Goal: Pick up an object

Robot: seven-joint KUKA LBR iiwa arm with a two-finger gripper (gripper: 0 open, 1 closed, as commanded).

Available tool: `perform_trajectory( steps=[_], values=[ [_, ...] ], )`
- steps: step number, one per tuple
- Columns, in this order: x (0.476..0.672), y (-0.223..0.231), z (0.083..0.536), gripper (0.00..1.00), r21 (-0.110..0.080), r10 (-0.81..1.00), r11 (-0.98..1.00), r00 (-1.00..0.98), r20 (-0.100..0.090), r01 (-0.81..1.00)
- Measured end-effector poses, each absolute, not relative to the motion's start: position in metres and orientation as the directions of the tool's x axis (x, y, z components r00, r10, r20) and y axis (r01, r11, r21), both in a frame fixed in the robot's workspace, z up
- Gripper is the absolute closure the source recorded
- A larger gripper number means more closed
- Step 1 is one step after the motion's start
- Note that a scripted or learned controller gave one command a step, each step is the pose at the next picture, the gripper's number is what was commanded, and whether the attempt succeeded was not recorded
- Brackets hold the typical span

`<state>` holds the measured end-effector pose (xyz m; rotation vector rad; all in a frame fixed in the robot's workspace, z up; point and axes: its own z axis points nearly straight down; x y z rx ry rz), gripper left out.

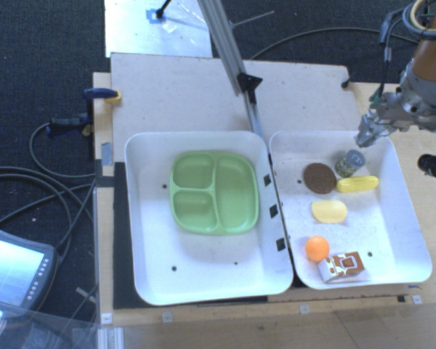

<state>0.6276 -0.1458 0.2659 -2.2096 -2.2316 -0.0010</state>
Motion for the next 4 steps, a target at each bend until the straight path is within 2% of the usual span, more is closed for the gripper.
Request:
perform_trajectory(
  steps=[1,2,3,4],
  values=[
    [0.604,-0.098,0.252,1.00,-0.002,1.000,0.010,-0.010,0.002,1.000],
    [0.586,-0.042,0.257,1.00,0.000,1.000,0.012,-0.012,0.003,1.000],
    [0.575,0.005,0.245,1.00,0.000,1.000,0.010,-0.010,0.002,1.000],
    [0.549,0.060,0.234,1.00,-0.002,1.000,0.012,-0.012,0.002,1.000]
  ],
)
